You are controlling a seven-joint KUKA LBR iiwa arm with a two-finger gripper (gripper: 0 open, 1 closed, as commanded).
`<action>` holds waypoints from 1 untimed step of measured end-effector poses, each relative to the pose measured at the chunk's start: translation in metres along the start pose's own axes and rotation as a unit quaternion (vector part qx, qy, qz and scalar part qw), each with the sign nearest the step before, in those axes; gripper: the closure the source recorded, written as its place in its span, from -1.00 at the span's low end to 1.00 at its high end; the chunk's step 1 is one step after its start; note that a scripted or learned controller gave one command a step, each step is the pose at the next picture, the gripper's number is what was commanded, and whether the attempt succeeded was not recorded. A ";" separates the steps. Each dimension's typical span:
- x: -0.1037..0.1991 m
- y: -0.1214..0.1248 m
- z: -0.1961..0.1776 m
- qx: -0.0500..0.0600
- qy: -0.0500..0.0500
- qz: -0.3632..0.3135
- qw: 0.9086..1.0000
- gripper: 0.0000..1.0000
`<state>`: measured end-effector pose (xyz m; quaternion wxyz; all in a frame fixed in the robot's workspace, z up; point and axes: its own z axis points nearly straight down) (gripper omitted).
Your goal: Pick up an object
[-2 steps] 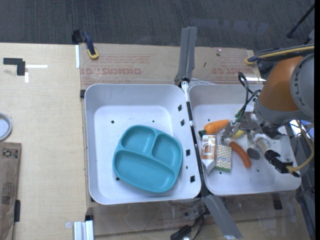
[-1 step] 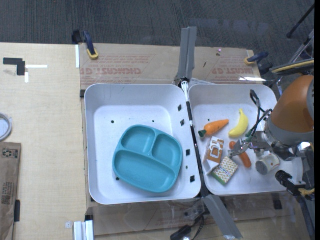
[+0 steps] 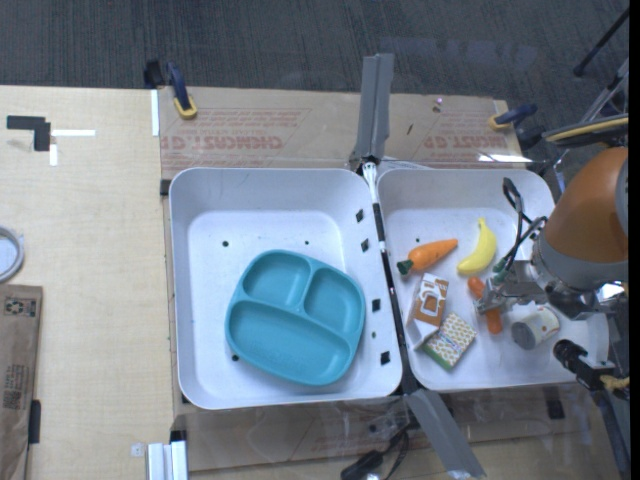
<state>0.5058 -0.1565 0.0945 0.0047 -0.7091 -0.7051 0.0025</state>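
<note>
The fingers of the gripper [image 3: 497,303], wide or narrow one cannot tell, are low in the right bin [image 3: 440,203] just beside a small orange piece [image 3: 493,320], so the arm should centre over this piece before lifting.

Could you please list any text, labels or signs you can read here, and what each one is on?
Red print on the cardboard sheet: appears upside down, too blurred to read.
Recycling sign on the brown paper bag: a symbol, no legible words.
Small packets in the right bin: print too small to read.
</note>
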 end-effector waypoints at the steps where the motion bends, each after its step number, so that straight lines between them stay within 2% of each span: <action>1: 0.057 0.001 -0.185 -0.003 -0.003 -0.005 1.000 1.00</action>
